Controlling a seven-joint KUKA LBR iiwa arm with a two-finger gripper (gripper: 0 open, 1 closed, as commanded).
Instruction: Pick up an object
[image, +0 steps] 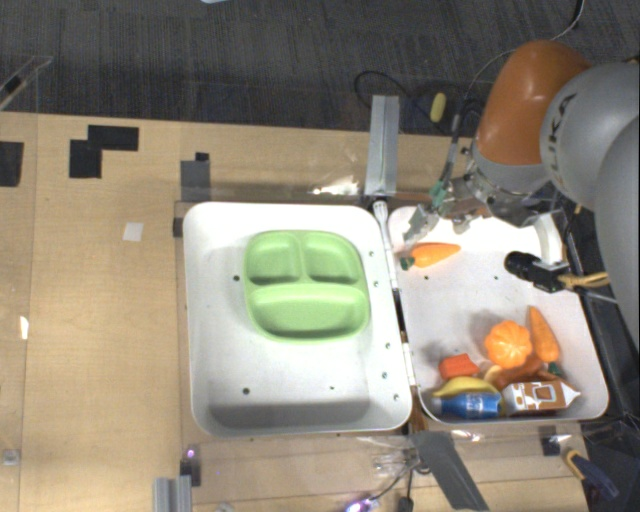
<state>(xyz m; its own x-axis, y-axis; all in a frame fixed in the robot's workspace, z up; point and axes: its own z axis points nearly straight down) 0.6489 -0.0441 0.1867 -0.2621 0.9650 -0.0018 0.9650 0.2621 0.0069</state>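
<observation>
one carrot (434, 254) lies near the back left corner of the right bin (592, 345), just below the gripper (425, 222). i cannot tell how the gripper stands. so close to the wall, a grab could slip off.

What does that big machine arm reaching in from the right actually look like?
The arm is thick and rounded, with smooth grey shells and a bulging orange band above the wrist. Thin dark cables run near its top. It narrows to a small end effector of grey and pale metal parts, with a little green showing.
</observation>
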